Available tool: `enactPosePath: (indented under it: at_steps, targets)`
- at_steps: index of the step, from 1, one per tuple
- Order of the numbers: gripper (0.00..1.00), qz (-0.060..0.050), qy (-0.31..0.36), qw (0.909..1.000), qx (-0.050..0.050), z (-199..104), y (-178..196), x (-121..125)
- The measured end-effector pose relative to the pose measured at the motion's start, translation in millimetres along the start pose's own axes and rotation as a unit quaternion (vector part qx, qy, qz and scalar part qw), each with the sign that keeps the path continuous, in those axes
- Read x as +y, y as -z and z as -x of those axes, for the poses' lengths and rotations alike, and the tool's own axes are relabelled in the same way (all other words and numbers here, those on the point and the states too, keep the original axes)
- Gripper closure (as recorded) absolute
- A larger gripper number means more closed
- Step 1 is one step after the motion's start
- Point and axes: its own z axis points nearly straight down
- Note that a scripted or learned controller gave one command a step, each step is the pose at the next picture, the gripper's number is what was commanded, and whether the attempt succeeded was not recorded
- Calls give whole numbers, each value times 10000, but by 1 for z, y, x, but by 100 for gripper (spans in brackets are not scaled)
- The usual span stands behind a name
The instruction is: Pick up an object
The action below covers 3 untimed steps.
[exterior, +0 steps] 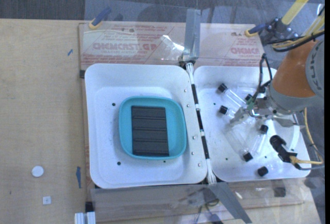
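Mostly hidden: pincer [246, 113] under wrist in right bin [216, 166], open/closed unclear; clear vials [230, 95] hard to see.

The right bin [216, 164] holds several clear plastic tubes with black caps, lying flat and scattered at differing angles. One tube [230, 95] lies toward the bin's 11 o'clock, cap to the upper left. Another tube [253, 147] lies near 5 o'clock, cap at its lower end.
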Motion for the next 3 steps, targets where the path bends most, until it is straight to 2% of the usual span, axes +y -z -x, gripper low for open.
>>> enactPosePath:
  at_steps: [1,2,3]
  targets:
    - [100,26,-11,10000,-2,1,11,1]
    - [0,26,-13,10000,-3,1,11,1]
    - [0,-20,125,9999,3,-6,-1,66]
